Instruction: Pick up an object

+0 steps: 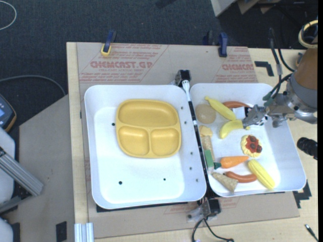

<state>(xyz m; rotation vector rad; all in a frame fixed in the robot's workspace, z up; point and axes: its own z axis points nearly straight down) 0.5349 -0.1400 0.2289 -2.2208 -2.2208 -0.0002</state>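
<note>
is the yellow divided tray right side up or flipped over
Right side up: the yellow divided tray lies flat in the left bin with its three hollow compartments facing up.

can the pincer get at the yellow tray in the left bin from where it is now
Probably yes. The yellow tray lies alone in the left bin, with nothing on it or over it. The pincer hangs over the right bin, above the toy food, so it would have to cross the divider between the bins first.

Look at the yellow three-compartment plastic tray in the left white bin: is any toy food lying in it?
No: the yellow three-compartment plastic tray has all its compartments bare, while the toy food, such as the orange carrot, lies in the right white bin.
</note>
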